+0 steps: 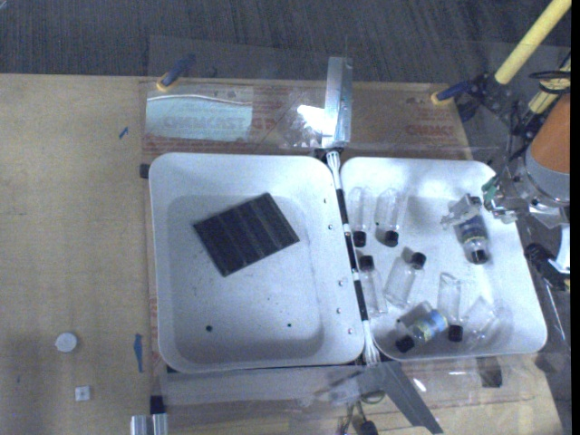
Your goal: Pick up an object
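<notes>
Just left of the gripper point(489, 199), which hangs over the right bin point(535, 333) with a grip state I cannot tell, lies a clear vial point(471, 239), so the approach seems underway and next needs lowering onto it.

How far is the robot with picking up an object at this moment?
Nothing looks picked yet. The small clear bottles lie in the right bin, and the dark ridged panel lies in the left bin. The gripper is at the right bin's upper right edge, beside a bottle. Grasping and lifting remain.
</notes>
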`<state>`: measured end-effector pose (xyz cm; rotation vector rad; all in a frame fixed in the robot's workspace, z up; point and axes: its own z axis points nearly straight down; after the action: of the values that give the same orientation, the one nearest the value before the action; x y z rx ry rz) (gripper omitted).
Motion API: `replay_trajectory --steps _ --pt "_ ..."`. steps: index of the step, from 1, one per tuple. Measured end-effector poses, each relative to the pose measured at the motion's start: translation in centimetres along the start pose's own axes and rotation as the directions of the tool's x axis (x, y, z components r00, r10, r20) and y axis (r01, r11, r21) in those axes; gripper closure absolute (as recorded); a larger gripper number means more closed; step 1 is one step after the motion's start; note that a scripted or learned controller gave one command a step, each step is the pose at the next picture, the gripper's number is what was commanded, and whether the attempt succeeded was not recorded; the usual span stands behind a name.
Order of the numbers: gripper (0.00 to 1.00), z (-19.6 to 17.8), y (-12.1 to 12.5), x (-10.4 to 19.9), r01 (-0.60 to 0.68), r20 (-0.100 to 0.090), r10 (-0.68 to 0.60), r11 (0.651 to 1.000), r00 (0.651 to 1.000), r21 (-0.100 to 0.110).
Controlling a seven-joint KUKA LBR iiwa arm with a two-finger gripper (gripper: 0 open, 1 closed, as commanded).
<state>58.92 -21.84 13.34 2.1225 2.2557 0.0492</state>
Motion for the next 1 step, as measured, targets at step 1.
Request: replay_trajectory --steps 1 --pt "0.00 0.22 1.60 -0.09 0.051 0.005 -0.051 0.999 0.999 -0.011"
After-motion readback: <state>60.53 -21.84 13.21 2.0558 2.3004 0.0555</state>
